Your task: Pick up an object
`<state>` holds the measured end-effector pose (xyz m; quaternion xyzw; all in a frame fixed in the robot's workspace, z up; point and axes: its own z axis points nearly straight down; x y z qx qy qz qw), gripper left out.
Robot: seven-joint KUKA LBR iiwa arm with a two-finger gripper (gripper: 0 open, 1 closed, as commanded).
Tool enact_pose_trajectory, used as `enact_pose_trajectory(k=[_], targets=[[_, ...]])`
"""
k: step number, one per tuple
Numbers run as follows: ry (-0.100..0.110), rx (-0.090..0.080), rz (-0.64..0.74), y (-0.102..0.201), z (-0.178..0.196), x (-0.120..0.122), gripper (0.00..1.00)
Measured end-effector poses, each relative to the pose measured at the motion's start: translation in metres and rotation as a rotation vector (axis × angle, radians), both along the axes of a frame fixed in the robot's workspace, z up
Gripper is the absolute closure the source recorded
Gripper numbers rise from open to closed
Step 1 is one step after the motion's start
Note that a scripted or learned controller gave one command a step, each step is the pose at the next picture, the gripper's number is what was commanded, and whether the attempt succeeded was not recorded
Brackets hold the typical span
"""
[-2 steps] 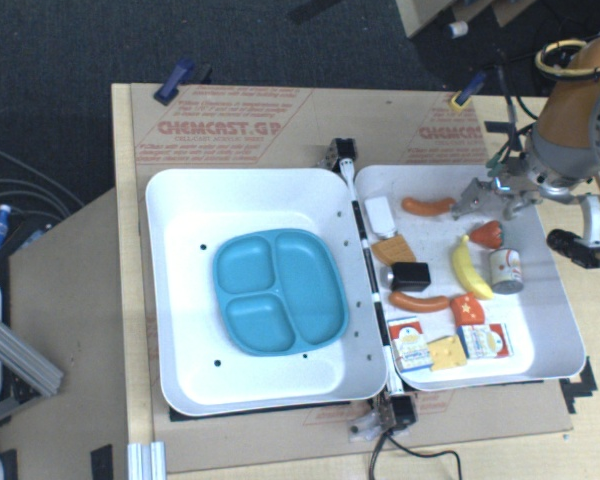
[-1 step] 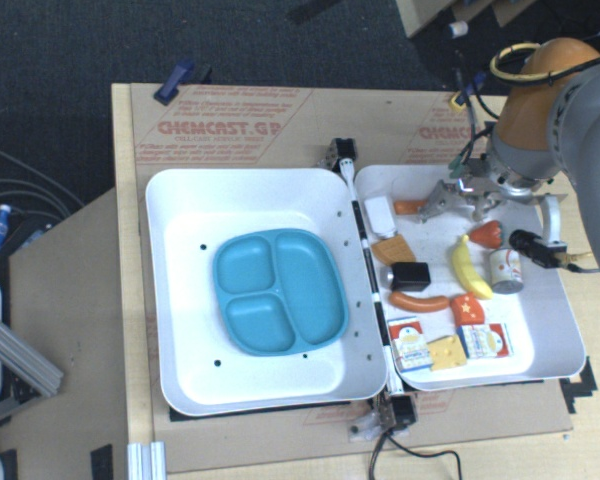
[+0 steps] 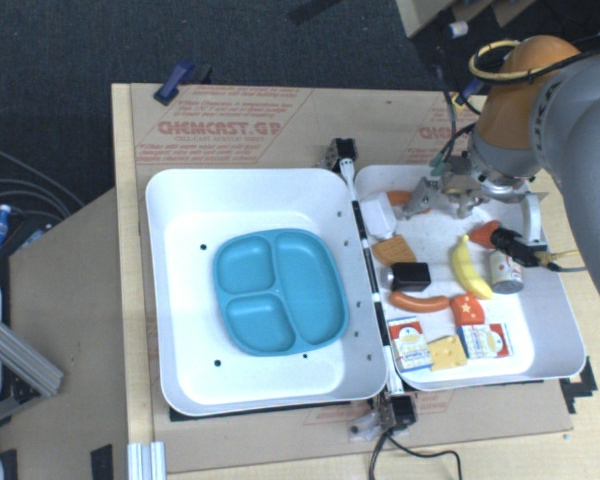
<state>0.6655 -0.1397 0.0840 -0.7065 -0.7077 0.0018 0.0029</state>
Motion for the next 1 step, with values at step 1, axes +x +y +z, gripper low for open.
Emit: enact_pose_trajectory(k=[1], targets=[[-0.002,-0.001,0.000,-0.0002,0.0108,0.0007,1.00]])
